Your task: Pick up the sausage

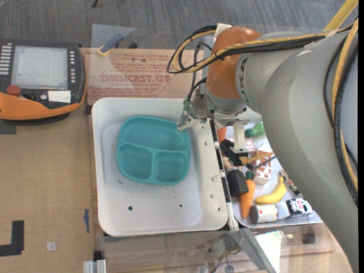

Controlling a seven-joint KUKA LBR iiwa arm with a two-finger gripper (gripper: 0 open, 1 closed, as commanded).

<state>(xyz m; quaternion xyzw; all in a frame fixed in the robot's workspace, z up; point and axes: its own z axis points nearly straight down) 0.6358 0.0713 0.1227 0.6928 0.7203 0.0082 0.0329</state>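
My gripper [185, 121] hangs over the left bin [108, 209], at the upper right rim of the teal divided plate [152, 150]; I cannot tell whether it is open or closed. I cannot pick out the sausage for certain among the toys crowded in the right bin [284, 221].

The arm [296, 95] is a thick, smooth grey tube, rounded at its joints. An orange band [224, 56] wraps it above the wrist, glossy and dome-shaped. Black and yellow cables [190, 44] loop out beside the band, and a yellow cable [341, 16] runs along the grey casing.
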